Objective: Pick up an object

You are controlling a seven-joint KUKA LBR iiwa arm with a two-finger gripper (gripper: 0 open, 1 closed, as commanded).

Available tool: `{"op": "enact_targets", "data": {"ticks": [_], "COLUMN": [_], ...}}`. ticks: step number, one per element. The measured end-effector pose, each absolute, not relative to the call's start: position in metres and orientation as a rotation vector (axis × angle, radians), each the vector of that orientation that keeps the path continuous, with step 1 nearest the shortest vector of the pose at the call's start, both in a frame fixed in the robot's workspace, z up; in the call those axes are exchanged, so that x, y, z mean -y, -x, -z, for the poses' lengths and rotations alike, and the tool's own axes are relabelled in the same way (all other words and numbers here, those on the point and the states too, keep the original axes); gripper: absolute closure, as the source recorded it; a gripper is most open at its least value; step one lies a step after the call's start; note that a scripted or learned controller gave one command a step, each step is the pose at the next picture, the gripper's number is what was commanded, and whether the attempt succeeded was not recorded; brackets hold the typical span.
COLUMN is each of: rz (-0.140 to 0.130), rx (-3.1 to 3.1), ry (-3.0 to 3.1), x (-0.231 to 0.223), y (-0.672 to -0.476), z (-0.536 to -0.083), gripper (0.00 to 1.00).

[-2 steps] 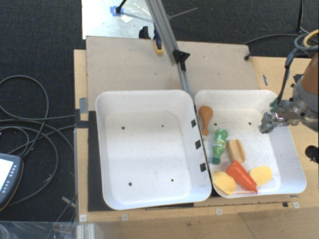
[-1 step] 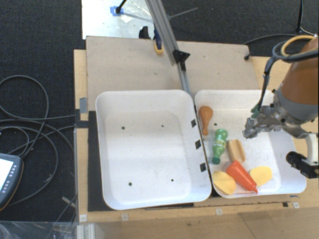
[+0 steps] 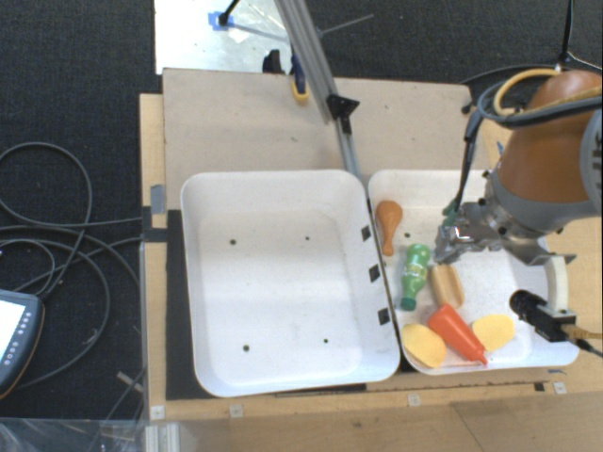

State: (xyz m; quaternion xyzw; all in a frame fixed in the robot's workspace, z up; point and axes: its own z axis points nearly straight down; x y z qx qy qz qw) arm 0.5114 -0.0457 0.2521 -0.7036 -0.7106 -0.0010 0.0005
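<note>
The gripper (image 3: pixel 455 240) hangs over the right bin (image 3: pixel 426 185), just above the bun (image 3: pixel 446 285) and near the green bottle (image 3: pixel 414 275); its opening I cannot tell.

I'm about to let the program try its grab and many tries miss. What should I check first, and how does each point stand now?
1. Things to grab lie in the right bin: ok, among them a green bottle, a bread roll and an orange cone.
2. Gripper over that bin: ok.
3. Nothing already held: cannot tell.
4. A single target: not ok, the roll touches the bottle and the cone.
5. Left bin free for a drop: ok.
</note>
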Motion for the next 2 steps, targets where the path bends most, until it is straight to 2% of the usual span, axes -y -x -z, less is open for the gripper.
{"op": "enact_targets", "data": {"ticks": [1, 2], "rz": [0.005, 0.001], "rx": [2.233, 2.231], "ry": [2.208, 2.207], "x": [-0.009, -0.060], "y": [-0.507, -0.498], "z": [-0.255, -0.233], "gripper": [1.00, 1.00]}}
